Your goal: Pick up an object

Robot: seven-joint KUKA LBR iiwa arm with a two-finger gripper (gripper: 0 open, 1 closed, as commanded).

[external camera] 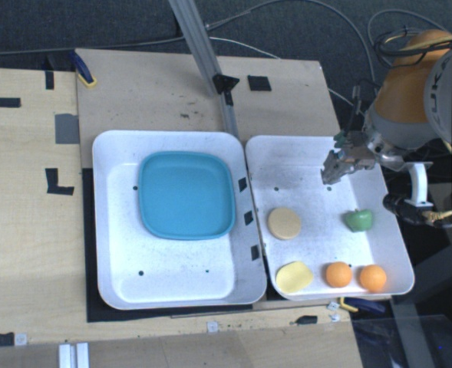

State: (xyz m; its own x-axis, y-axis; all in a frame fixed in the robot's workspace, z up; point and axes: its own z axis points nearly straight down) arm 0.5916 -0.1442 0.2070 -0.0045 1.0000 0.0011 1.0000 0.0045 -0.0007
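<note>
Nearest the camera, along the front wall of the right bin (390,240), three small pieces sit in a row: a pale yellow piece (294,277) at the left, then two orange balls, one (338,274) just beside the other (373,277). All three lie well below the gripper in the picture, the yellow one below and to its left, the orange pair more nearly beneath it. A step farther back, a tan round disc (285,224) rests on the bin floor below and left of the gripper, and a small green object (358,220) lies below and slightly right of it, the closest piece to the fingertips yet clearly apart from them. Above these, the gripper (331,176) hangs over the upper part of the right bin, pointing down and to the left; nothing shows between its fingers, and whether they are spread or closed I cannot tell from this slant. The grey arm with its orange band (407,90) rises up and to the right of it. Far to the gripper's left, the left bin (107,205) holds a blue square plate (186,194). Beyond both bins, a grey metal bar (199,41) slants up across the wooden bench (149,90).
</note>
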